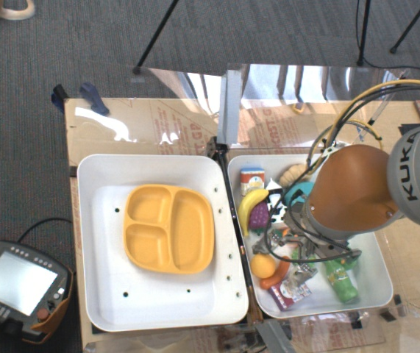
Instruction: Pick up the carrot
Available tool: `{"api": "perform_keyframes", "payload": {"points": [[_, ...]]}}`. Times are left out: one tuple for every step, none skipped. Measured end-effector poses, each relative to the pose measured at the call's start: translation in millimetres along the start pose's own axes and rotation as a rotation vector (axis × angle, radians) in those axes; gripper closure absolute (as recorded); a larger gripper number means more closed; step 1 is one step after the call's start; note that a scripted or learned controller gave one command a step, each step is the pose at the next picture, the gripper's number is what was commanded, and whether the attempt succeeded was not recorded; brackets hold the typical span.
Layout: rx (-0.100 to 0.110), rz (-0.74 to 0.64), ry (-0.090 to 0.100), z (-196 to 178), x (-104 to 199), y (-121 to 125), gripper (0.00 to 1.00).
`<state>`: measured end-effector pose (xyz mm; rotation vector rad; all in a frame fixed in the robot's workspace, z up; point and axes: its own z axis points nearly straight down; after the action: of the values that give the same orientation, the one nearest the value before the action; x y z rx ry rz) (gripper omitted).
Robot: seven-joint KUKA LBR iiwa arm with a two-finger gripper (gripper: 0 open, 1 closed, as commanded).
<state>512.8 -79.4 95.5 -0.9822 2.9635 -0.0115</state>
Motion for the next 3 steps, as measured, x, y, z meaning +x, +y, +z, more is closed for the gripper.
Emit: {"api": "perform_keyframes", "payload": {"points": [[0.012, -0.094, -0.019, -3, 6, 7, 0.00], [-0.011, -0.117, 0.010, 3, -19, -17, 0.00], [-0.010, -0.114, 0.006, -5, -21, -16, 1.00]]}}
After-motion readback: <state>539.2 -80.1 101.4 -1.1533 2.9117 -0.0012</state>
